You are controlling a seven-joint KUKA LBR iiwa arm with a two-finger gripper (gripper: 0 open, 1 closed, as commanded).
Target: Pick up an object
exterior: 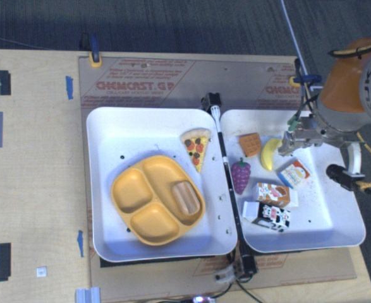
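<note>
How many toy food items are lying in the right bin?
6: cracker at back left, banana beside it, grapes by the left wall, three small cartons toward the front. The arm may hide more.

Two white bins, the left one (103,169) and the right one (337,229), look like smooth moulded plastic with a soft sheen. A yellow divided plate (141,191) in the left bin is glossy plastic. The pizza slice (196,145), grapes (241,174) and banana (270,154) look like smooth toy plastic. Small cartons, one black and white (273,217) and one orange (275,194), appear to be printed card. The desk (33,188) is pale, matt wood-grain board, with a brown sheet (147,81) of printed protective paper under the bins. The arm (346,87) has a smooth orange band and grey casing; its pincer (292,137) looks like dull metal.
</note>
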